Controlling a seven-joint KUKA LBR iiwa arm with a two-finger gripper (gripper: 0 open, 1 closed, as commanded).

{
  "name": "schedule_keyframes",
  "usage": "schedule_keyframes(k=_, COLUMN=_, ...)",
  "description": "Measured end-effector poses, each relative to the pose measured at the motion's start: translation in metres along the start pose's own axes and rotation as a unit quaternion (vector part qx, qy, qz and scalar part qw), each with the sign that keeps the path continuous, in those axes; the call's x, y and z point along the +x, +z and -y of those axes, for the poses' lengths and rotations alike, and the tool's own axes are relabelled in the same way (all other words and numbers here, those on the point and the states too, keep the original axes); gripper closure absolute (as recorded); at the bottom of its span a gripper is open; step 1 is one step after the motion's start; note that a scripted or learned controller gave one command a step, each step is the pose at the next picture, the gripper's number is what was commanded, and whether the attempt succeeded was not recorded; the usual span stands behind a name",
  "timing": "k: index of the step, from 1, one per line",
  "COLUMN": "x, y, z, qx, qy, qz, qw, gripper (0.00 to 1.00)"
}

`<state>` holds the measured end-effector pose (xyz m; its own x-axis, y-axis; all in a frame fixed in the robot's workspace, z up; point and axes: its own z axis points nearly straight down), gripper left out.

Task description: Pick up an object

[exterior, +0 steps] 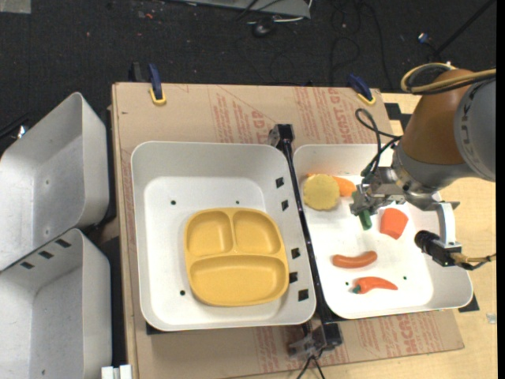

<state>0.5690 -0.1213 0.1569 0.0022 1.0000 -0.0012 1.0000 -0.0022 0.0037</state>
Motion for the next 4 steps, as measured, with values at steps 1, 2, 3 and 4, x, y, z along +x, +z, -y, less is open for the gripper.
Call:
schedule_keyframes(k=1, x=-0.002, y=-0.043, z=-0.001, qx=0.000, qy=-0.002, qz=0.000, qw=1.0000, gripper=1.00)
schedule_keyframes(k=2, x=-0.001, y=-0.086, z=-0.004, qx=-0.001, qy=-0.003, qz=0.000, qw=1.0000, gripper=1.00)
schedule_keyframes(k=3, x=0.054, y=-0.073, z=-0.017, qx=0.002, qy=-0.005, qz=-0.001, qw=1.0000, gripper=1.00)
schedule_keyframes(k=4, x=0.100, y=-0.077, z=-0.039, qx=0.001, qy=-0.005, qz=-0.001, qw=1.0000, gripper=1.00)
